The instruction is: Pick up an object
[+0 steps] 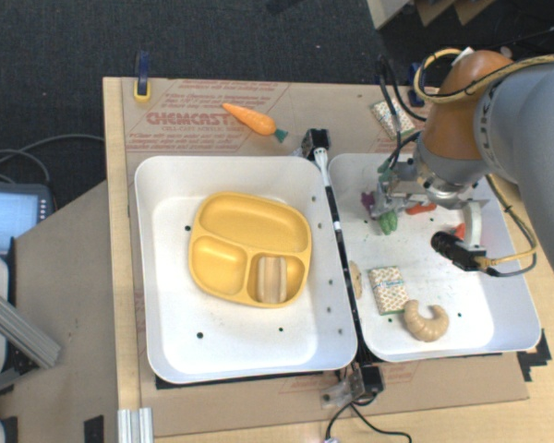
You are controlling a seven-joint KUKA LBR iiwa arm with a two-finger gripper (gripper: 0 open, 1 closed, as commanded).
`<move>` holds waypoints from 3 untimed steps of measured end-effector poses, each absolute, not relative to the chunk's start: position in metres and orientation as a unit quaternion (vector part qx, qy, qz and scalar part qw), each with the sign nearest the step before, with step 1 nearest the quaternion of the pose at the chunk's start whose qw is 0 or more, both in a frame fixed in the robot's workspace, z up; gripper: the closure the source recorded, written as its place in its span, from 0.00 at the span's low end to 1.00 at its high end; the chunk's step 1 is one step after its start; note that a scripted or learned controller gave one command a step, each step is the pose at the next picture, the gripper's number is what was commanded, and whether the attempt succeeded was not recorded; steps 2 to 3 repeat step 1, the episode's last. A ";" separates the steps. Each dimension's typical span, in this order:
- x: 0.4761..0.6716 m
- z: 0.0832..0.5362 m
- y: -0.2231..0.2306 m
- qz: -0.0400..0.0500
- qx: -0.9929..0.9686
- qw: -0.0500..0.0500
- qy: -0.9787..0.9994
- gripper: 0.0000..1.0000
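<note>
My pincer (385, 212) sits low in the right bin (508, 335), upper centre-right of frame; grip state indeterminate, nothing visibly lifted, pickup outstanding.

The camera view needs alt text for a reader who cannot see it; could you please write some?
A grey robot arm's gripper reaches down into the right bin, which holds a croissant and a small packet. The left bin holds a yellow divided plate; a toy carrot lies on the bench.

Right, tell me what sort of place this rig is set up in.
Probably a robotics lab or test cell, not a kitchen. The white bins sit on a cardboard-covered bench over dark carpet, the objects are toys such as a plastic carrot and a yellow divided plate, and loose cables trail around the arm.
</note>
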State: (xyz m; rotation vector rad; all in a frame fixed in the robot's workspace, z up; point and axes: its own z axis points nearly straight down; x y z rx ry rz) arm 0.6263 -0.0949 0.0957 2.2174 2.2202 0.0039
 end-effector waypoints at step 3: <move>0.579 0.190 -0.037 0.002 0.705 0.001 0.709 1.00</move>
